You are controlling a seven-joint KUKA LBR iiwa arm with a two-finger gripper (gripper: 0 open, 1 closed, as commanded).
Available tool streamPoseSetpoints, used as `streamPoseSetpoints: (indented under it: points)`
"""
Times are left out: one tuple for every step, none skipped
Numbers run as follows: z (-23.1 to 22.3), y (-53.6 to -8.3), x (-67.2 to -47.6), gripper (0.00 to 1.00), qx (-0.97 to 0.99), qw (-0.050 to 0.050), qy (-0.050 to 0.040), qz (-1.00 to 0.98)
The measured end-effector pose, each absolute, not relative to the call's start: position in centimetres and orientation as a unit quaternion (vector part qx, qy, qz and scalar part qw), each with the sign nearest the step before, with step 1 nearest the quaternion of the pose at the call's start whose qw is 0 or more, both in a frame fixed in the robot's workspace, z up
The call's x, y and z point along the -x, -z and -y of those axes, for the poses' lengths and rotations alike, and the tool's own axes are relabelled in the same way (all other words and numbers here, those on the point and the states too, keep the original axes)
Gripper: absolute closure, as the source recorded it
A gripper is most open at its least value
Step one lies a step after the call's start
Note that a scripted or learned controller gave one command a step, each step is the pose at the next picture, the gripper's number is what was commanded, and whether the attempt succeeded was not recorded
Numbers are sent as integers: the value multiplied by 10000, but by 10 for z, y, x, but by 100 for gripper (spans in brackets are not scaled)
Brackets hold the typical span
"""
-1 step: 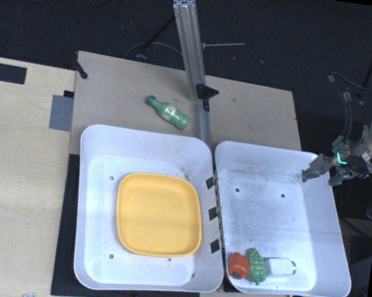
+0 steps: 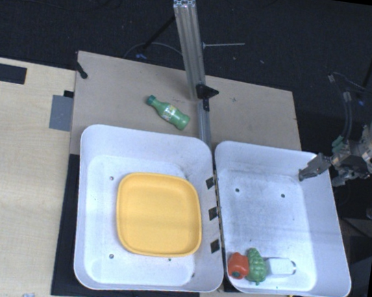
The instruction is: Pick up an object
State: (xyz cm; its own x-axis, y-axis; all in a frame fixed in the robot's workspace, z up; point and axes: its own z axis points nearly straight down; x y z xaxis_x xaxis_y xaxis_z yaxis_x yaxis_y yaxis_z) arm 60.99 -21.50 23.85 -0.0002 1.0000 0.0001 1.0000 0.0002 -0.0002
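In the right bin [image 2: 280, 214], three small things lie together at the near edge: a red piece [image 2: 238, 265], a green knobbly piece [image 2: 257, 266] touching it, and a white piece [image 2: 282, 266]. A square yellow plate [image 2: 159, 214] lies flat in the left bin [image 2: 94, 186]. My gripper [image 2: 325, 175] hangs over the far right corner of the right bin, well away from the three pieces. It stands open and holds nothing.
A green bottle [image 2: 168, 112] lies on its side on the bench behind the left bin. A slanted aluminium rail [image 2: 195, 45] rises behind the seam between the bins. Black clips [image 2: 212, 210] join the bins.
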Motion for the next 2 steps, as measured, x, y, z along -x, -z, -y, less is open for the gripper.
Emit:
streamPoseSetpoints:
  points:
    - [209,-191,-616,0,7070,18,-11,7072]
    - [204,-128,-612,0,7066,25,-15,7076]
